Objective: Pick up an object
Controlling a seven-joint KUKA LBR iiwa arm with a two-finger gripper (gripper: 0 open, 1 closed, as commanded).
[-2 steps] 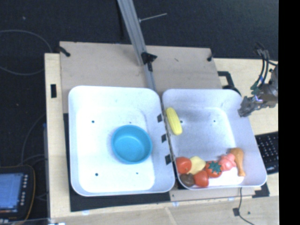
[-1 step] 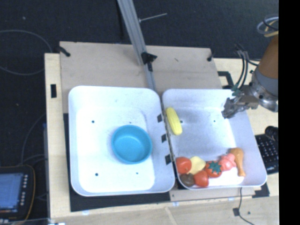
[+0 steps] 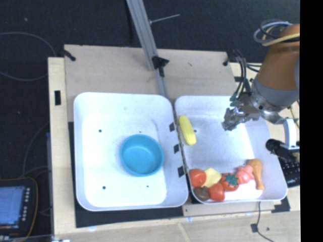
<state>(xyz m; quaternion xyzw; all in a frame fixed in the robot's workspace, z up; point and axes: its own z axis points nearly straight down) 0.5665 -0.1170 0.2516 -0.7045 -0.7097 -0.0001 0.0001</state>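
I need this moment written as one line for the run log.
gripper: above right bin, nothing visibly held | yellow corn: at bin's left wall | blue bowl: left bin

One fixed camera looks down from above the desk (image 3: 126,69) at a slant, far enough back to take in both white bins, the left bin (image 3: 91,110) and the right bin (image 3: 212,107), plus dark floor (image 3: 50,14) around.

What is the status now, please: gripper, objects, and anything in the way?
Gripper above right bin, holding nothing. Banana by left wall; toy food pile at near edge. Path clear.
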